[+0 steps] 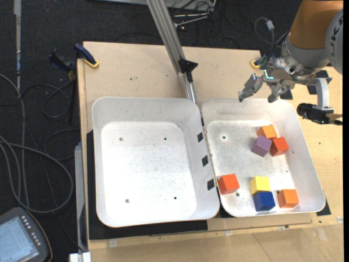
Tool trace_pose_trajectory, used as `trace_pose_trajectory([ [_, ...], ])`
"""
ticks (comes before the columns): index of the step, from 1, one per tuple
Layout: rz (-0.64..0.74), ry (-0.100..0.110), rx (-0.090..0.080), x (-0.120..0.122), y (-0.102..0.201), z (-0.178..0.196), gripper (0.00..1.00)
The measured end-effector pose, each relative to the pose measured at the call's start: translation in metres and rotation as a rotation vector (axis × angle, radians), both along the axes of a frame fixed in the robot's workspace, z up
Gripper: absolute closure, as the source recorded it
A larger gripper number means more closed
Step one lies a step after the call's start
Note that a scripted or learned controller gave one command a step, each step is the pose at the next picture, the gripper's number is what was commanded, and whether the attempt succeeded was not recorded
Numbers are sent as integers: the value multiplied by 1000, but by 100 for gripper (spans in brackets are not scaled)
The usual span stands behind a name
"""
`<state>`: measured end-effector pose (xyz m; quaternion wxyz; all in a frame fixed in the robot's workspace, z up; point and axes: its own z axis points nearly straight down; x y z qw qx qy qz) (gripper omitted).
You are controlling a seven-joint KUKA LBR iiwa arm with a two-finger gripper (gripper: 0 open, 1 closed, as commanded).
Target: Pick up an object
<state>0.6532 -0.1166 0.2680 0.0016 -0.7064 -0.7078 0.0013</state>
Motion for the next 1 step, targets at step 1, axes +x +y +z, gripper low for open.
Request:
trace_pose_trajectory([
  [1,1,-4,-1,1,0,3,0],
])
